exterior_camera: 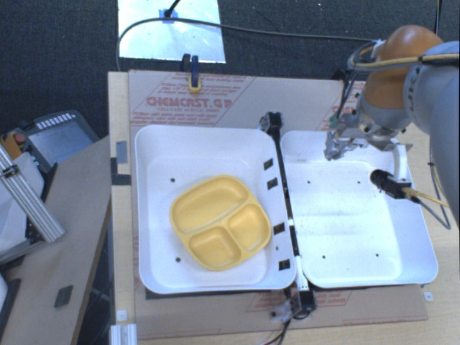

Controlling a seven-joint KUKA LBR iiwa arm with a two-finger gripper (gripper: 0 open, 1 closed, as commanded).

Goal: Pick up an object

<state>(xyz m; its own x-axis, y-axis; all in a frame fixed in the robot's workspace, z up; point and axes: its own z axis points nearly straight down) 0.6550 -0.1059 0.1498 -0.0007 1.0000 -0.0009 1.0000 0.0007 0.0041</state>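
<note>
A yellow divided plate with three compartments lies flat in the left white bin, toward its front middle. My gripper hangs over the far left corner of the right white bin, well to the right of the plate and apart from it. Nothing shows between its fingertips. The orange band and grey wrist sit above it at the upper right.
A black divider with clips runs between the two bins. A black part with a yellow cable hangs over the right bin's right side. Cardboard lies behind the bins, and clutter sits on the left table.
</note>
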